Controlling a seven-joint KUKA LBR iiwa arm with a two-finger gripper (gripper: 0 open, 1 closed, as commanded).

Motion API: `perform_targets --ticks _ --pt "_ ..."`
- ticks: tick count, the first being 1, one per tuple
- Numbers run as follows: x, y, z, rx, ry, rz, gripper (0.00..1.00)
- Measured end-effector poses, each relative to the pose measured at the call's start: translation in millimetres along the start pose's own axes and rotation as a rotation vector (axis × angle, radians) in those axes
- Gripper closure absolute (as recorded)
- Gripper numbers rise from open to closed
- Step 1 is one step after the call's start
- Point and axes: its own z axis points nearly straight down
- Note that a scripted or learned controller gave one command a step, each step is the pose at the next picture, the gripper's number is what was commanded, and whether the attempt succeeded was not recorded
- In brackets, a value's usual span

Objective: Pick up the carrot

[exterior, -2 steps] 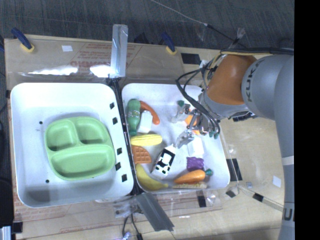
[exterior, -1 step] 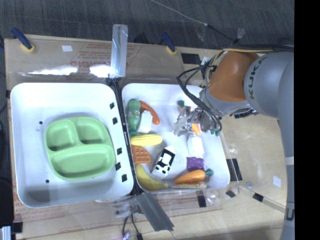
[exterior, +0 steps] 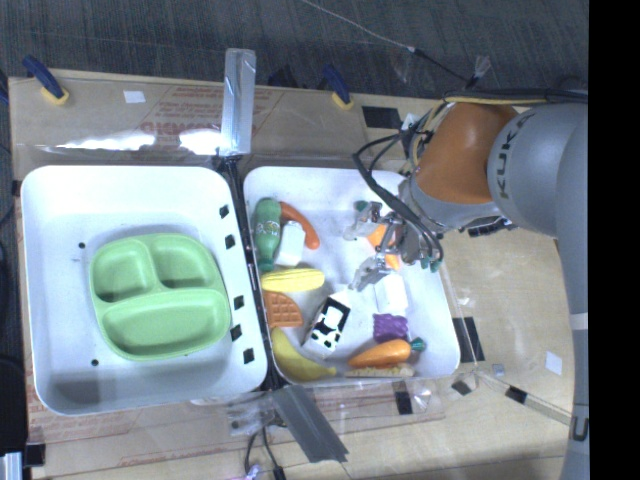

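While the arm reached in from the right, the pale surface carried two white bins against dark carpet. Its fingers — released, grasping nothing — hung in the right bin; the carrot lay near its near wall.

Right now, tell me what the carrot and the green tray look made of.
Carrot: probably moulded plastic toy food; uniform orange body with a green tip and a smooth, faintly shiny surface.
Green tray: probably hard plastic; single pale green colour, rounded moulded compartments, soft sheen.
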Motion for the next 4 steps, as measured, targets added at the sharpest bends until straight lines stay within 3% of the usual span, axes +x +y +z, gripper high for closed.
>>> perform_targets --ticks 1,2,3,4 --pt "-2 2 -11 0.001 -0.004 -0.008 1.00" --pt "-7 0 -25 -0.002 0.004 -0.190 1.00" --pt "-7 0 -25 -0.002 0.004 -0.191 0.00" --pt "-10 14 13 -0.004 0.009 -0.228 0.00"
